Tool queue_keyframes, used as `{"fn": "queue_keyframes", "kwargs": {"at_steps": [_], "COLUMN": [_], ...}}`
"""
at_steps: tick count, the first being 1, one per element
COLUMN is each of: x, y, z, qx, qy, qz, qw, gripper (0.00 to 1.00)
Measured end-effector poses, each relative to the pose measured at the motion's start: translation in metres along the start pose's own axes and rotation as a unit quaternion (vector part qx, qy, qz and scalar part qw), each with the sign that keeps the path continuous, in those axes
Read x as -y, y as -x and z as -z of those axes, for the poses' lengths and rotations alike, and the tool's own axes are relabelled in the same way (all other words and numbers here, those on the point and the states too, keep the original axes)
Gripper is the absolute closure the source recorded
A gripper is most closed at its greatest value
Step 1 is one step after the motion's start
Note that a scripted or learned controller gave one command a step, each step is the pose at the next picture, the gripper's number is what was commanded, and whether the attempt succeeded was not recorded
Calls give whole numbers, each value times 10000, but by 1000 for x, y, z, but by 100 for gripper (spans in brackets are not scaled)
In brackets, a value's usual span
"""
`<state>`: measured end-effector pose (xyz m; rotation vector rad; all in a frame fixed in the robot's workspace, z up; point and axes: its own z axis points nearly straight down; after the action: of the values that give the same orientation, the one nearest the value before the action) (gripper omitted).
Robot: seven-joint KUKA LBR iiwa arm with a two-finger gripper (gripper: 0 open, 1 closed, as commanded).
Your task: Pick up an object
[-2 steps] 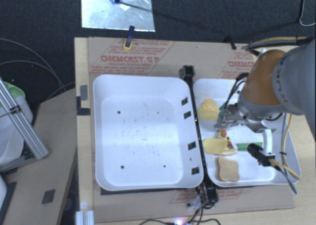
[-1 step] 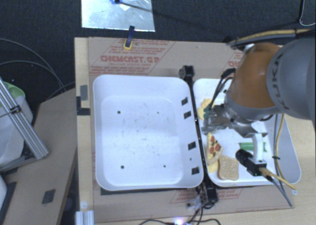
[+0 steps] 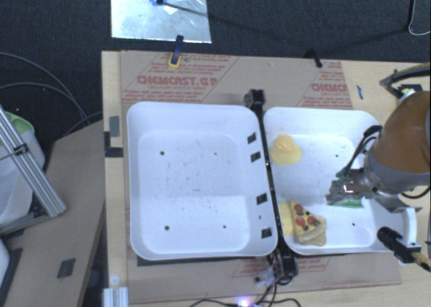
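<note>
I've got the gripper (image 3: 345, 191) low in the right bin (image 3: 323, 118), jaws' state unreadable, w/ a green bit (image 3: 353, 204) under it; I'd center there, then close.

Printed in red on the brown cardboard sheet (image 3: 222, 73) under the bins: "CHEMCAST GP", upside down, behind the left bin (image 3: 195, 178); same red lettering repeated behind the right bin (image 3: 323, 130), partly hidden and too cut off to read in full; fainter red print elsewhere on the sheet illegible
</note>
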<state>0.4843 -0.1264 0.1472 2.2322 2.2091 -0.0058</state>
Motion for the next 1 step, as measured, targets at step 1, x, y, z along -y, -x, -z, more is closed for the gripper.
{"fn": "queue_keyframes", "kwargs": {"at_steps": [1], "x": [-36], "y": [-33], "z": [-41], "qx": [-16], "qy": [21], "qz": [81], "qw": [10000], "gripper": [100]}}
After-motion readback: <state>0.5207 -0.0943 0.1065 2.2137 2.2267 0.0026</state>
